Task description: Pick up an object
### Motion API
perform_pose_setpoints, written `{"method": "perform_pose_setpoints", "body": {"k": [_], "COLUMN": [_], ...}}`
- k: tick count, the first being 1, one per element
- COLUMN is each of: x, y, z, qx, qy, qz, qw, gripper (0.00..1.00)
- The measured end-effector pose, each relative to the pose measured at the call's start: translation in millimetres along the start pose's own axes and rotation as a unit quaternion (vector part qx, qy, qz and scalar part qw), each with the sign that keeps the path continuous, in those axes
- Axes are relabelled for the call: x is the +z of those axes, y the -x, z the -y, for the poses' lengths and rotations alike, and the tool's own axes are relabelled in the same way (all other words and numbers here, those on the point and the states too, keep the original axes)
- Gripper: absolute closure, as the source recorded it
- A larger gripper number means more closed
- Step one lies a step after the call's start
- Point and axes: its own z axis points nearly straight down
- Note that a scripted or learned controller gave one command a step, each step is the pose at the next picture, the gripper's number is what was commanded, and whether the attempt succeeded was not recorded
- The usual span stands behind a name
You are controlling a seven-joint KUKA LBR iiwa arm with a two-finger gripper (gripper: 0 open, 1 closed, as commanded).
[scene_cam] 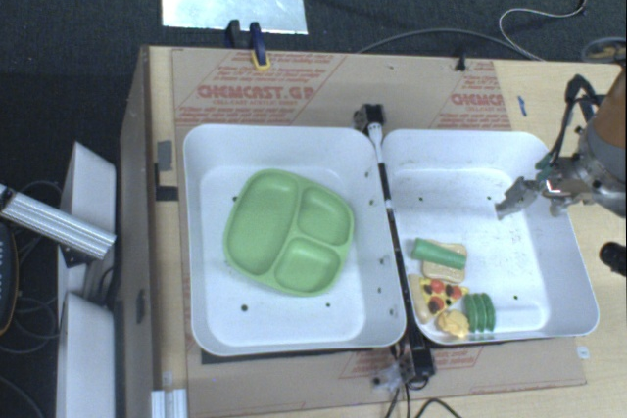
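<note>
the gripper (pixel 511 202) hovers over the right bin (pixel 563 240), its jaws' state impossible to tell, so the approach step looks underway, needing descent toward the toy food pile (pixel 449 289) at near left.

tray (pixel 288 232): pale green
bins (pixel 211 210): white
toy food (pixel 450 292): green, yellow, red dots
bench (pixel 294 83): tan, red lettering

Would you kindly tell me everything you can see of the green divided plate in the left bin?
The green divided plate is pale green and looks like smooth plastic, a rounded square with one large compartment and two smaller ones. It lies flat, right side up, turned at an angle near the middle of the left bin, resting on the floor. Its compartments hold nothing, and nothing else touches it.
</note>
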Motion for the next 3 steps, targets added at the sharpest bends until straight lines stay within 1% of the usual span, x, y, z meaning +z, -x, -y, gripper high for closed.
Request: {"method": "perform_pose_setpoints", "body": {"k": [1,2,3], "x": [115.4,138.7,140.1], "y": [-34.5,-52.8,-67.6], "z": [-50.9,-19.3,44.2], "qx": [0.0,0.001,0.001], "qy": [-0.002,0.002,0.0], "qz": [-0.001,0.0,0.0], "qw": [1.0,1.0,1.0], "gripper": [0.0,0.0,0.0]}}
